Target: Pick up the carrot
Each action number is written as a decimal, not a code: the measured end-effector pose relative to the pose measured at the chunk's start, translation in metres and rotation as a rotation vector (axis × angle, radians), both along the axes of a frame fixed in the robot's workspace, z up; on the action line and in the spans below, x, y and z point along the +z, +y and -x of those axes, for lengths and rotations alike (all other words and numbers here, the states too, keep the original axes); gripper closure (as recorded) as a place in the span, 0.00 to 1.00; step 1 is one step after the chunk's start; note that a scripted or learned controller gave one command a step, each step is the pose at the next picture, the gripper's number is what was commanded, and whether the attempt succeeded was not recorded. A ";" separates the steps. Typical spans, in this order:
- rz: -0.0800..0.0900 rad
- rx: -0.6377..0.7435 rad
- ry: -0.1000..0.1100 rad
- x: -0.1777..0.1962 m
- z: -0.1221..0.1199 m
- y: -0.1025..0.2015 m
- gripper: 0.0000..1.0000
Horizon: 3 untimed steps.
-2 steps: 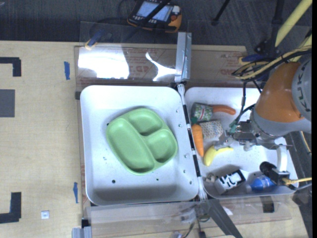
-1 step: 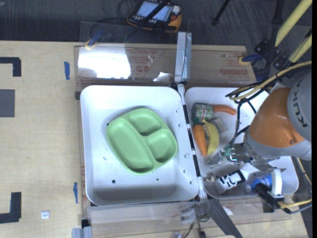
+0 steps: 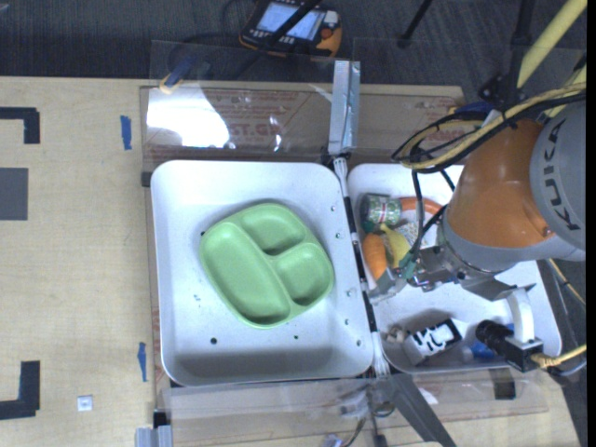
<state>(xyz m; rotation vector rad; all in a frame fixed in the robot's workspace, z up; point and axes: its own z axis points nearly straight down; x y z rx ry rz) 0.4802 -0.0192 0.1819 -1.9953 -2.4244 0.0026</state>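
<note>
Carrot (image 3: pixel 374 254) — orange, tapered, upright by the right bin's (image 3: pixel 484 296) 9 o'clock wall.
End effector (image 3: pixel 402 270) state: cannot tell — arm (image 3: pixel 503 203) hides it.

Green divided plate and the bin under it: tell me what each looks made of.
Green plate: likely molded plastic with a matte finish; uniform pale green, soft rounded compartment edges, no sharp glare. Left bin: looks like smooth white plastic, slightly glossy; rounded corners, faint sheen, a few dark specks. Could be coated metal; the view cannot settle it.
</note>
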 end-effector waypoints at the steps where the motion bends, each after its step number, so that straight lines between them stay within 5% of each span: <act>1: 0.000 0.056 -0.001 0.000 0.000 -0.031 0.00; 2: 0.000 0.099 -0.002 0.000 0.000 -0.057 0.00; 3: -0.001 0.188 0.001 0.000 0.000 -0.006 0.00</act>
